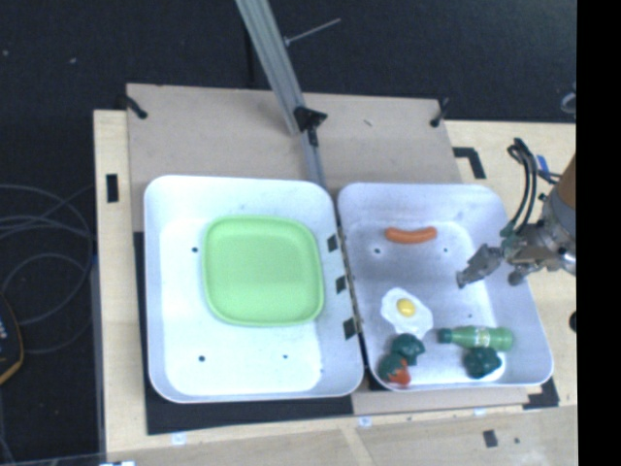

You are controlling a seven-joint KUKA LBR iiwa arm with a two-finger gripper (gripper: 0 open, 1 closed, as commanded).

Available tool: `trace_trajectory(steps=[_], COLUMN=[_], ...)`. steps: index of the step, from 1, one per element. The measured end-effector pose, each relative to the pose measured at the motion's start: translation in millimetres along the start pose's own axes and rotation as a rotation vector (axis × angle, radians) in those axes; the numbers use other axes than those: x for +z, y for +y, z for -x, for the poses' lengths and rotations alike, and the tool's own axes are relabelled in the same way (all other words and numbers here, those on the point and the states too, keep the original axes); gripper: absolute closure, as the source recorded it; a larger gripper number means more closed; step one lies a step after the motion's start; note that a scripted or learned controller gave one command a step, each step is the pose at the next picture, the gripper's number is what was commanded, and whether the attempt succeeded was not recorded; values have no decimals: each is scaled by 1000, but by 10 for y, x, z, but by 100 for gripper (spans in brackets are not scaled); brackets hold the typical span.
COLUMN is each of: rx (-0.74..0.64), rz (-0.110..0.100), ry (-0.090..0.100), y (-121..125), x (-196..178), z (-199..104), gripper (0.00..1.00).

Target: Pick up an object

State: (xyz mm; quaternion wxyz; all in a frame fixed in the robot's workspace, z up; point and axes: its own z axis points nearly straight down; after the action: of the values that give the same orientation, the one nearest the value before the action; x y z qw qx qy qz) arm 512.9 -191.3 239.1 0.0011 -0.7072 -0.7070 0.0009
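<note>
The right bin point(374, 207) holds several toy foods. An orange sausage point(410, 234) lies near its back wall, and a fried egg point(406, 309) sits in the middle. Along the front lie a green bottle point(477, 337) on its side, a dark green piece point(482, 361) and a green and red piece point(401, 355). My gripper point(495, 268) hangs over the bin's right side, above and to the right of the egg. Its two grey fingers are spread open with nothing between them. The nearest item, the bottle, is below it in the view.
In the left bin point(170, 250) lies a light green square plate point(262, 270). A grey metal pole point(277, 56) slants in from the top to the bench's back. Black cables point(524, 178) hang by my arm at the right edge.
</note>
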Motion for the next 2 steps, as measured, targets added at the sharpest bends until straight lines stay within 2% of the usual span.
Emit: trace_trajectory(steps=[1, 2], rx=[1, 0], rz=[-1, 0], ry=[0, 0], y=[-75, -23], x=[594, 1030], z=[20, 25], gripper=[0, 0])
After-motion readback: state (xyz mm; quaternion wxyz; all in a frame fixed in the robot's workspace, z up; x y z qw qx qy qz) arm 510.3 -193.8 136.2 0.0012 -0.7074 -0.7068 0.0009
